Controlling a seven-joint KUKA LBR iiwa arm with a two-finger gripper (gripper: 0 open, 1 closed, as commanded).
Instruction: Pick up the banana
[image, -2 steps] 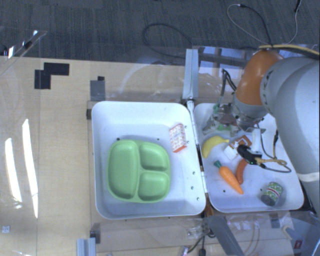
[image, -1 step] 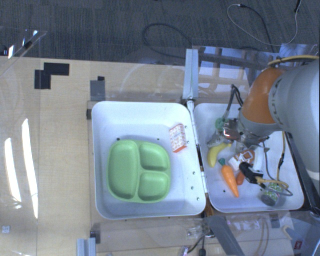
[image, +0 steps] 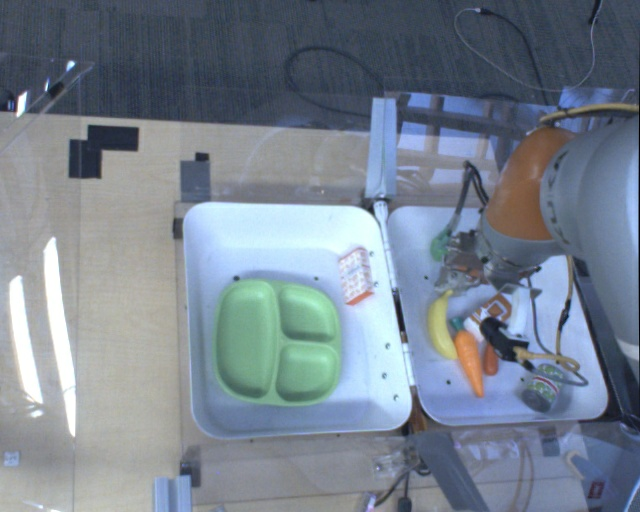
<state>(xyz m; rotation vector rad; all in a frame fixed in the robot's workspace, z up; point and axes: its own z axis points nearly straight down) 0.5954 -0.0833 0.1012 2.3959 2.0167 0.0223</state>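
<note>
In the right bin (image: 590, 395), the banana (image: 441, 325) is being approached by the gripper (image: 462, 272) just above it; gripper state cannot be told; a descent clear of the adjacent carrot (image: 470, 363) is being called for.

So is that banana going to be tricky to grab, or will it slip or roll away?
The banana looks smooth and curved, so it may slip or pivot when pinched. It probably won't roll far: it lies flat, with the carrot close beside it. That crowding could hamper the gripper.

Two white bins (image: 290, 225) sit side by side. The left one holds one green divided plate (image: 278, 340) and one small packet (image: 355, 276). The right holds one banana (image: 441, 325), one carrot (image: 469, 362) and one small can (image: 541, 390).
</note>
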